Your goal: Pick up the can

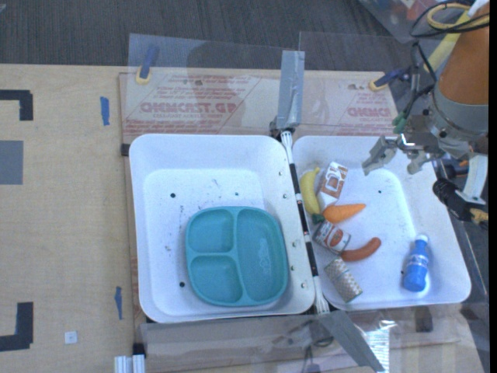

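A small can [331, 238] with a red and white label lies on its side at the left of the right bin [446, 243], between a carrot [344, 212] and a reddish sausage [363, 249]. A silver ribbed cylinder [342, 279] lies just below it near the bin's front left corner. My gripper [396, 158] hangs over the back of the right bin, up and to the right of the can and well apart from it. Its fingers [378, 156] are spread open with nothing between them.
A banana [310, 190] and a small white and orange carton [334, 181] lie at the right bin's back left. A blue bottle [416, 264] stands at its front right. The left bin [155, 208] holds a teal divided plate [235, 256].
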You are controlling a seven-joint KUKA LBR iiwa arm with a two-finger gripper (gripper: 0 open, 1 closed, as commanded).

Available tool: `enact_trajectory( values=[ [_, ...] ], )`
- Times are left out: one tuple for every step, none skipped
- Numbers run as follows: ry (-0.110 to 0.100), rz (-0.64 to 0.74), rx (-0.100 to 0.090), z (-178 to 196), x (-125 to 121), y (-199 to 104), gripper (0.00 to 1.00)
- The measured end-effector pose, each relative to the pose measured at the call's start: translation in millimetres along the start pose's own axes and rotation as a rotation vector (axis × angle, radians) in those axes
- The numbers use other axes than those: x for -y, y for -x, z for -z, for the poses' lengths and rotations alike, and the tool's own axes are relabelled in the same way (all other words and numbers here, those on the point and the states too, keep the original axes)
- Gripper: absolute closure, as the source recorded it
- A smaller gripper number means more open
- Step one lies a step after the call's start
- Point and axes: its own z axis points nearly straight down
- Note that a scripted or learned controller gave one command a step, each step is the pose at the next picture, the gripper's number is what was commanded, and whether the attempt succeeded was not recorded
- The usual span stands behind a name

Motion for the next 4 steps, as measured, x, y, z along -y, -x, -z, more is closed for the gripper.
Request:
enact_trajectory(
  values=[
    [0.002,0.163,0.001,-108,-13,-11,0.00],
    [0.005,0.045,0.002,-162,-66,-17,0.00],
    [0.009,0.020,0.003,-171,-18,11,0.00],
    [0.008,-0.004,0.001,-171,10,8,0.00]
  ],
)
